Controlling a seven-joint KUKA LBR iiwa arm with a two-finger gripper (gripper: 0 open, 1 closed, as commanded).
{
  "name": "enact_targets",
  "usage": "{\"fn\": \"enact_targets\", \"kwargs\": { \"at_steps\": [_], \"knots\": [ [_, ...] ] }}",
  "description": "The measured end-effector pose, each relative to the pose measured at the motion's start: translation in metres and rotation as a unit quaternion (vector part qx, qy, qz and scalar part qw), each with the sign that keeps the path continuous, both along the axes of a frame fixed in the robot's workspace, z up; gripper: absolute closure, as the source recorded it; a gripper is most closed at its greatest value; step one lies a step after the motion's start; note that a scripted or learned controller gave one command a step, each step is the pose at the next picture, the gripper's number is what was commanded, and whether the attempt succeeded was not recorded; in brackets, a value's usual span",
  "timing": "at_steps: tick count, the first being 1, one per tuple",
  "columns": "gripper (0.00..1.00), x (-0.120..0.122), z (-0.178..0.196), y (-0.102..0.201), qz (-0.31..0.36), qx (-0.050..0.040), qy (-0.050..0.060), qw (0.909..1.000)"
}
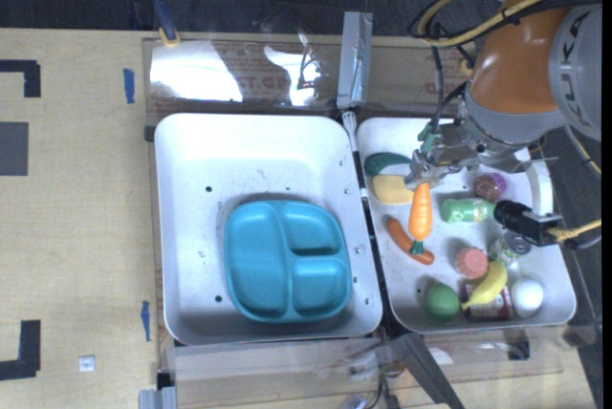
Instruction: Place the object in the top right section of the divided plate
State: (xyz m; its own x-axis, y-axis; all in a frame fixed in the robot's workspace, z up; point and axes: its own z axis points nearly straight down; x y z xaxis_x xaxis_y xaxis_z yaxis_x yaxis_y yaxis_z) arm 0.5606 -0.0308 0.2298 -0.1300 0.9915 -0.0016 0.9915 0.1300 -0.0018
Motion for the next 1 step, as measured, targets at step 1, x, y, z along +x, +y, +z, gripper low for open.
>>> {"fn": "enact_targets", "kwargs": {
  "at_steps": [1],
  "knots": [
    [1.0,-0.0662,-0.0465,0.0265,0.004,0.001,0.001,1.0]
  ]
}}
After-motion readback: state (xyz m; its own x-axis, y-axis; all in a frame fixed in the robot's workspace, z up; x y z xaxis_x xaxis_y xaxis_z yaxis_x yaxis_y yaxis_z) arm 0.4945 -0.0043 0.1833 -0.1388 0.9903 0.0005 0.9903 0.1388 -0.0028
